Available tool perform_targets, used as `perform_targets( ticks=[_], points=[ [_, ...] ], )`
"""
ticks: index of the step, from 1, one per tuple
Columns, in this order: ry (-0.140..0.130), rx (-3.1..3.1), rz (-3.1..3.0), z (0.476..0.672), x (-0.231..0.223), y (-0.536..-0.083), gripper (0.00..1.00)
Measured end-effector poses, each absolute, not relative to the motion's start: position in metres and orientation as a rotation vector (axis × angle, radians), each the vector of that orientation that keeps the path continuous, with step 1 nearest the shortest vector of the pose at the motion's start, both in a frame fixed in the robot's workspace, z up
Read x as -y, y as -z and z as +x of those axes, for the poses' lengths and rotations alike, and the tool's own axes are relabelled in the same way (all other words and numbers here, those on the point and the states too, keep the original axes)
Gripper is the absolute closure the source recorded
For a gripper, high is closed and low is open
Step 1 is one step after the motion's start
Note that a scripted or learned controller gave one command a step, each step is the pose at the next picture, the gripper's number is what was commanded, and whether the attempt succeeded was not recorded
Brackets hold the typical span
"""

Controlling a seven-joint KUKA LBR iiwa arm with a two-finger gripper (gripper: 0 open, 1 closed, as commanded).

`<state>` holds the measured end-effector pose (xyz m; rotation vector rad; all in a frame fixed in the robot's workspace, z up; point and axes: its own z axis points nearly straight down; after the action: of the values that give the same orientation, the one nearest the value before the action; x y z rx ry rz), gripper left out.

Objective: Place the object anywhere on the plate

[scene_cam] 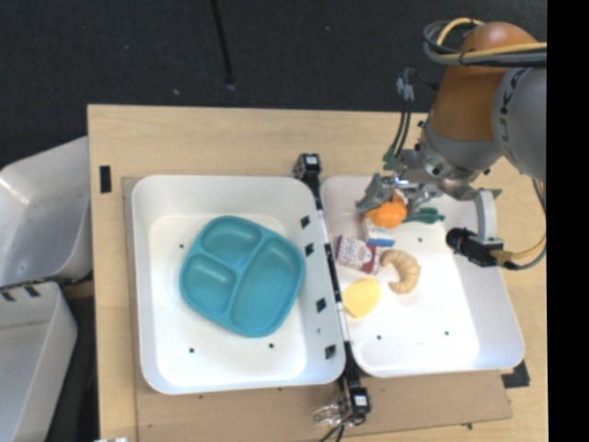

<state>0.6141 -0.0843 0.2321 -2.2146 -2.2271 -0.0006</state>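
Observation:
A teal plate [242, 274] with three compartments lies in the left white bin [156, 357]. An orange fruit [388, 215] sits at the back left of the right bin [479, 339]. My gripper [392, 197] hangs directly over the orange, touching or nearly touching its top. The grey wrist and orange band rise behind it to the upper right. Whether the orange is held cannot be made out from this angle.
In the right bin lie a tan croissant [402, 271], a yellow lemon-like piece [362, 296], a pink and purple packet [357, 253] and a green item [426, 215] partly under the arm. The bins' inner walls [324, 274] run between plate and fruit.

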Motion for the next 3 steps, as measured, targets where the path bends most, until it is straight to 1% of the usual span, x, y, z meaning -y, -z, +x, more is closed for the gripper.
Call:
perform_targets(
  ticks=[1, 2, 3],
  points=[
    [-0.001, 2.226, -2.215, 0.611, 0.040, -0.229, 1.00],
    [0.003, 2.229, -2.214, 0.618, -0.014, -0.242, 1.00],
    [0.001, 2.229, -2.214, 0.612, -0.072, -0.246, 1.00]
  ],
)
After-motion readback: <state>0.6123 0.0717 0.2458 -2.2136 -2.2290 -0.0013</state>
